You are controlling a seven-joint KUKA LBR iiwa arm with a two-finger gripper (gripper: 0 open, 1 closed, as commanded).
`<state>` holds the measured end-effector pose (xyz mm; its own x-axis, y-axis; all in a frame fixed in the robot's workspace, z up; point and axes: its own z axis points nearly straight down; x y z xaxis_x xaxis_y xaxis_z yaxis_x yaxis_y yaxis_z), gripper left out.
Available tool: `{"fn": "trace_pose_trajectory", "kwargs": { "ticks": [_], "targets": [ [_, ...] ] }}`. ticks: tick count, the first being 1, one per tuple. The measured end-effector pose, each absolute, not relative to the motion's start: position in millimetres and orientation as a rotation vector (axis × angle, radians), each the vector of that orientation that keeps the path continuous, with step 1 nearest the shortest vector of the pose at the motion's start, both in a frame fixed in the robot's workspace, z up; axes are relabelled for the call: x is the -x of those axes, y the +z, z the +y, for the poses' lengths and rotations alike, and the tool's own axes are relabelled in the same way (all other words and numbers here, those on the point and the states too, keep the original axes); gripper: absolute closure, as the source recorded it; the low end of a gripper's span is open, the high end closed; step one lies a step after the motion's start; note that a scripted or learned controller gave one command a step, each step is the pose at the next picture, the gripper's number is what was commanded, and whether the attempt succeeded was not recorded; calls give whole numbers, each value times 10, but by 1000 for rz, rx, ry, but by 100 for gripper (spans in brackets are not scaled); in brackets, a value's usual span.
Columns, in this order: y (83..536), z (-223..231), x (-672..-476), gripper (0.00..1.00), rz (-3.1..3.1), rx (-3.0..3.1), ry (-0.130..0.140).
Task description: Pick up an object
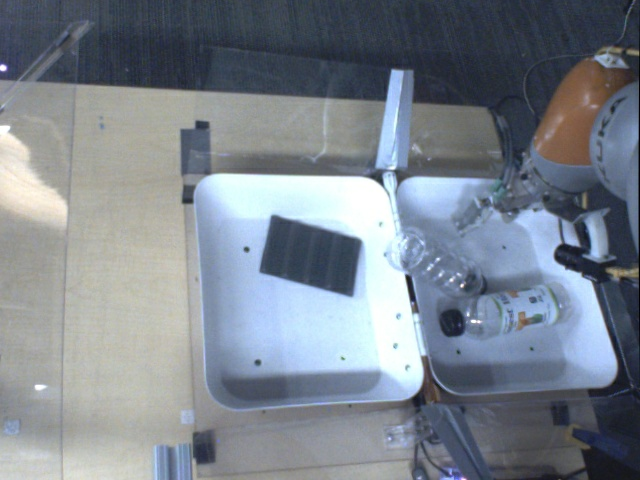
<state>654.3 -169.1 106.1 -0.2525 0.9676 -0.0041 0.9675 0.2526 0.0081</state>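
White right bin (585,368) holds two bottles; the claw (478,211) hovers at its far end, grip unreadable.

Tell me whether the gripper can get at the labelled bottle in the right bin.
Probably yes: the gripper hangs over the same bin, and the labelled bottle lies uncovered, with the clear bottle beside it, not on top.

bench: pale wooden benchtop (100,268), pretty bare on the left
divider: upright grey metal bar (396,118) behind the bins
floor: dark carpet (250,8) up top
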Motion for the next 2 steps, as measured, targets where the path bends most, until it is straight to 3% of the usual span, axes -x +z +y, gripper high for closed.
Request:
{"fn": "trace_pose_trajectory", "kwargs": {
  "ticks": [1, 2],
  "targets": [
    [1301, -1911, -5929, 0, 2768, -1471, 5],
    [903, -1183, -5624, 0, 2895, -1182, 8]
  ]
}}
